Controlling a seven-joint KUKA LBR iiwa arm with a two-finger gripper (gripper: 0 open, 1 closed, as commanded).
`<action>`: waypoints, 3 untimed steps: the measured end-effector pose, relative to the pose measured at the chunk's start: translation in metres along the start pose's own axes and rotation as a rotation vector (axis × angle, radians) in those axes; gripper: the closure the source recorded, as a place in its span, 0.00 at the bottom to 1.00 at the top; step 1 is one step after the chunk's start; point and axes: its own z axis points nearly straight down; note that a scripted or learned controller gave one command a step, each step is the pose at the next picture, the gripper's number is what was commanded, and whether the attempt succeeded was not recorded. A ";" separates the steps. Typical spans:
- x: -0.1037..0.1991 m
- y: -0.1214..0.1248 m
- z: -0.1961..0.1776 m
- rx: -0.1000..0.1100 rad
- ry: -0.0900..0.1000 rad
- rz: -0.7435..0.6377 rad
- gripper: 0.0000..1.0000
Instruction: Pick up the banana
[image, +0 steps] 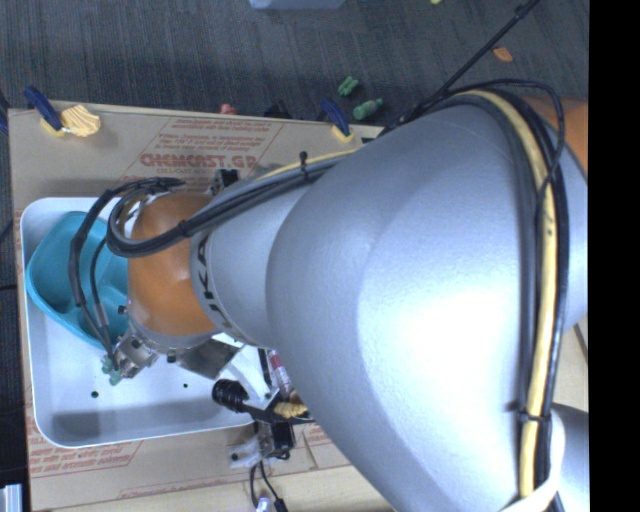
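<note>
You are looking down past the grey arm (420, 300), which reaches in from the right and covers most of the view, including a large part of the bench. Its orange band (170, 270) sits over the white bin (40, 400) on the left. Just below that band a small metal part of the gripper (122, 362) pokes out low over the bin's floor, with a greenish tip at its lower left. From this angle you cannot tell whether the gripper is spread or closed, and you can see nothing held in it. You also cannot tell where the banana lies, since the arm hides much of the bin. In the bin's upper left corner a light blue object (55, 275) rests against the wall, partly under the wrist and crossed by black cables (95, 260) that loop around the band. A yellow hose (542, 300) runs along the arm's right side. Near the bin's lower right corner a black connector with a brass fitting (255, 402) hangs off the arm. The bin stands on a cardboard sheet with red print (200, 150), held by blue clamps (42, 105) at its top edge. Two small green objects (358, 95) lie on the dark floor beyond.
</note>
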 end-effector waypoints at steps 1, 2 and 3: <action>0.001 -0.002 0.001 0.009 0.004 0.000 0.00; 0.001 -0.002 0.001 0.009 0.004 0.000 0.00; 0.001 -0.002 0.001 0.009 0.004 0.000 0.00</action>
